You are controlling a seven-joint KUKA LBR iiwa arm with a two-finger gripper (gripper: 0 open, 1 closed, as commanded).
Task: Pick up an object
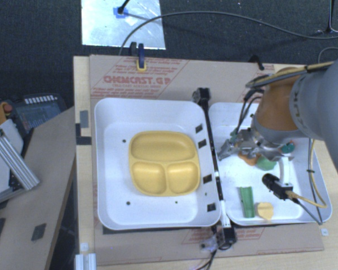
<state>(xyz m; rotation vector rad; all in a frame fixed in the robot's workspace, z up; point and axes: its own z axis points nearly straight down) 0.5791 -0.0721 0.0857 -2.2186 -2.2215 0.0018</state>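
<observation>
My gripper (232, 147) hangs low over the upper middle of the right bin (225, 117), with the grey arm and its orange band reaching in from the right. Just right of the gripper lie an orange object (248, 158) and a green object (266, 163), partly hidden under the wrist. A small teal piece (288, 147) peeks out by the arm. A green stick (246, 201) and a pale yellow round piece (265, 210) lie near the bin's front edge, well clear of the gripper.
The left bin (110, 151) holds a yellow divided tray (162, 162) in its middle. A black divider with clips (209, 151) runs between the bins. Cables trail across the dark floor behind the bench.
</observation>
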